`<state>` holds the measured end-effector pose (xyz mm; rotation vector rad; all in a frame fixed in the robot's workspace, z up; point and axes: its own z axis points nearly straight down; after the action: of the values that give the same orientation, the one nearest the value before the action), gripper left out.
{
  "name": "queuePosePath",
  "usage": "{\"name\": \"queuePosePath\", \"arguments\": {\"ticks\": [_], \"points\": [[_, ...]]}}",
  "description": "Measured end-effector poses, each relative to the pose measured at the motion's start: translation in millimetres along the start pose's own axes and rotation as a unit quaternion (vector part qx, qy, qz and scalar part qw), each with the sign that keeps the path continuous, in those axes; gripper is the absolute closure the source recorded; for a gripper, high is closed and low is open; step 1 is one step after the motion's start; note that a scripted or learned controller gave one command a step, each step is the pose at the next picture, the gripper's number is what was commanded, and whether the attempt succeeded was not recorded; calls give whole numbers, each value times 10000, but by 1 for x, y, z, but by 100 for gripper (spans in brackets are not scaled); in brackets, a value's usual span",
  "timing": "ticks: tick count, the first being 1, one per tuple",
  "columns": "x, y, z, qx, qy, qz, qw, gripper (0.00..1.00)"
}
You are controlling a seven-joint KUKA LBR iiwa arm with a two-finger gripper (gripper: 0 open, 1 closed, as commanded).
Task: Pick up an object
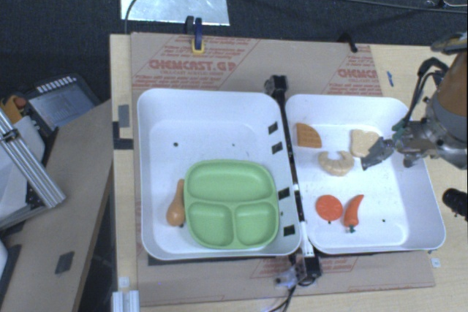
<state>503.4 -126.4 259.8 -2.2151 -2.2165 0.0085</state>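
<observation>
The right bin (420, 223) holds several toy foods. An orange-brown wedge (308, 135) lies at its back left, a pale croissant-shaped piece (336, 163) sits in the middle, and a beige chunk (362, 142) lies behind that. A red tomato (329, 207) and a red-orange pepper (353, 210) lie near the front. My gripper (375, 155) reaches in from the right, low over the bin. Its tip is just right of the croissant piece and just in front of the beige chunk. I see nothing held in it.
The left bin (157, 120) holds a green divided plate (232, 203) and a tan gourd-shaped toy (176, 204) against the plate's left side. A black-clipped divider (285, 150) runs between the bins. Cables (329, 0) cross the dark floor behind the bench.
</observation>
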Motion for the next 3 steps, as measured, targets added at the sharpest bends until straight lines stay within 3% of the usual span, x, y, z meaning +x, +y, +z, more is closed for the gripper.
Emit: {"name": "queuePosePath", "arguments": {"ticks": [1, 3], "points": [[0, 2, -6, -59, -11, -15, 10000, 0], [3, -7, 81, -37, -3, -3, 10000, 0]]}}
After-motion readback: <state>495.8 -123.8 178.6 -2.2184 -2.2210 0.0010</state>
